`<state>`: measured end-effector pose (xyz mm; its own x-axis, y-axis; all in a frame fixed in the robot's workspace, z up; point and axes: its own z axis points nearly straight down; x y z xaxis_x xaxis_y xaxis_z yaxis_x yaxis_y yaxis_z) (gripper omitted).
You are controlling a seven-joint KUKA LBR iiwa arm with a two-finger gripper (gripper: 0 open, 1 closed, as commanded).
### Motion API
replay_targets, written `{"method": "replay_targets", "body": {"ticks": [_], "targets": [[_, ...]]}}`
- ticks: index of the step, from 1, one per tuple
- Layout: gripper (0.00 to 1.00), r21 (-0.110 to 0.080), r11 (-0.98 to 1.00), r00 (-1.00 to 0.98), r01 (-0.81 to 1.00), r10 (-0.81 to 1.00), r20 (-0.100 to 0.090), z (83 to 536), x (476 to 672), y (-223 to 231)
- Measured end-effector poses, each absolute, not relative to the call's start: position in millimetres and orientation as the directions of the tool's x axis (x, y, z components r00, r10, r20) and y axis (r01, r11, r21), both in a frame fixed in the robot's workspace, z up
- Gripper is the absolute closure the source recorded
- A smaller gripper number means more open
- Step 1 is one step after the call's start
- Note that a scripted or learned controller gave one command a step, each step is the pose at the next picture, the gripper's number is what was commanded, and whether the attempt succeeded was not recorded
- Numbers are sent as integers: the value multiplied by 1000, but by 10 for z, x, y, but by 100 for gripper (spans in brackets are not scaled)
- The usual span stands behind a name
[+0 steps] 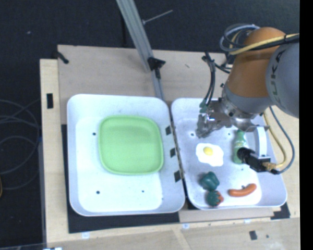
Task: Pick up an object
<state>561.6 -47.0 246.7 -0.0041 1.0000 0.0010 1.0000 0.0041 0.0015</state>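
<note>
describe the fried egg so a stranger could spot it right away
Look in the right bin, the one without the green plate. Near its middle, just below the tool, lies the fried egg. It is the only flat white piece with a yellow centre.

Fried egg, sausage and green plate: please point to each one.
fried egg [209,154], camera view, on its yolk.
sausage [242,191], camera view, on its middle.
green plate [130,144], camera view, on its flat centre.
</note>
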Motion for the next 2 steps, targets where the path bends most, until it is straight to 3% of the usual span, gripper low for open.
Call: {"method": "replay_targets", "body": {"ticks": [2], "targets": [[100, 0, 3, -3, 1000, 1000, 0, 2271, 5695, 576]]}}
